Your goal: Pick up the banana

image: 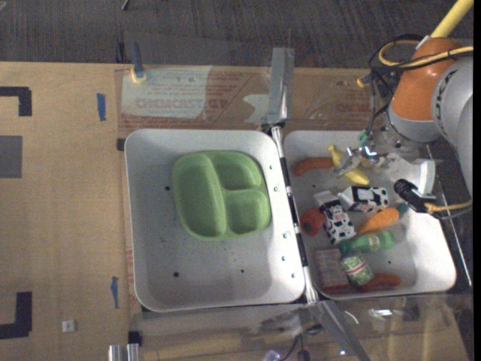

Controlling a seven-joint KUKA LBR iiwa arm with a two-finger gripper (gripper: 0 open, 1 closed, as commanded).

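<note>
We see the banana (344, 167) lying near the far edge of the right bin (432, 273), with the tool (366, 153) directly over it; we cannot tell its state. A carrot (382, 219) lies nearby. The left bin (150, 277) holds a green tray (221, 194).
</note>
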